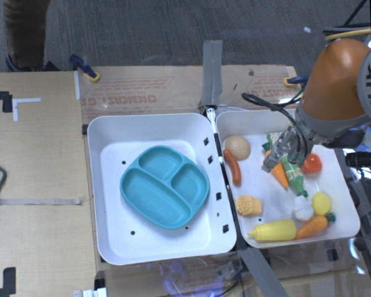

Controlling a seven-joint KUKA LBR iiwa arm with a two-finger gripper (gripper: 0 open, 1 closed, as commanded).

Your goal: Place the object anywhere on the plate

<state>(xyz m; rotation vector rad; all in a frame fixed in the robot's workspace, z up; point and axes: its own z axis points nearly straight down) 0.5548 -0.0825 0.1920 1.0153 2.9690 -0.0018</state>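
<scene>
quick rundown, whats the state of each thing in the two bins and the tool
blue plate: flat in left bin, nothing on it
tool: low over right bin, at the carrot
carrot: lying under the tool
sausage: lying by the divider
yellow bottle: on its side at the front
tomato: resting loose

Grey carpet floor (166,18) beyond a cardboard-covered bench (38,183).

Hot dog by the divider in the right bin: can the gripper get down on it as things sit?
Probably yes. The hot dog lies on bare bin floor, apart from the bread roll above it and the corn below. The gripper sits to its right over the carrot. The divider wall close on its left could crowd a finger.
</scene>
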